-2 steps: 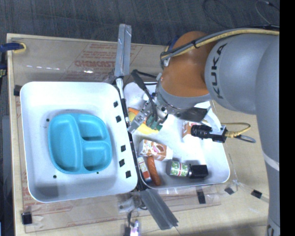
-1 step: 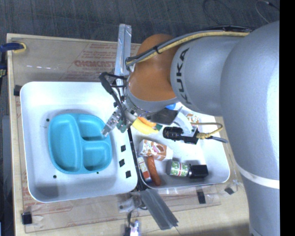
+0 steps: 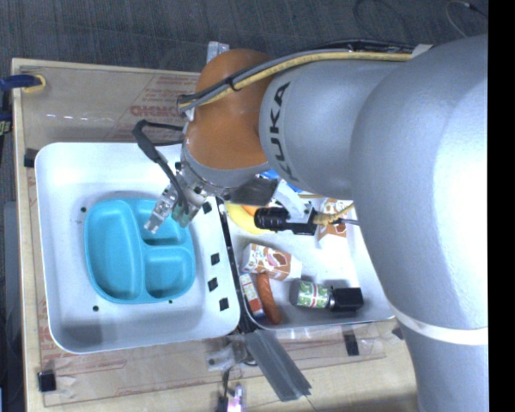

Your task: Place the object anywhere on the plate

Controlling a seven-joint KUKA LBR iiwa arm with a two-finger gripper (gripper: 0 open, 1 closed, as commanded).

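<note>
A: Blue first. A blue clamp (image 3: 17, 81) grips the bench's upper-left corner, and a blue plate (image 3: 112, 256) with three compartments lies flat in the left bin (image 3: 60, 170). Can you read any writing?

B: There's red print on the brown board (image 3: 94, 101) above that bin. It's upside down, and I can't read it. The clear one is the black "KUKA" lettering running down the grey arm (image 3: 395, 144), just right of the orange band (image 3: 232, 136).

A: How is the arm posed?

B: It comes in from the right of the frame and covers most of that side. The orange part bends down over the divide between the bins, and a yellow cable (image 3: 326, 56) runs along the top of it. The gripper (image 3: 170, 213) points down and to the left over the plate's upper-right edge.

A: Are the jaws spread or pressed together?

B: I cannot tell, because the tip is small and blurred. I can't make out anything held there either.

A: Where is the object, then?

B: The loose things are all in the right bin (image 3: 369, 290), and I can't tell which one is meant. A yellow banana (image 3: 240, 217) lies near the divide with a black bottle (image 3: 279, 221) on its side beside it. Below them is a printed packet (image 3: 269, 263) whose label is too small to read, and then a reddish sausage (image 3: 266, 303). At lower right a green jar (image 3: 313, 295) with a black cap lies on its side.
</note>
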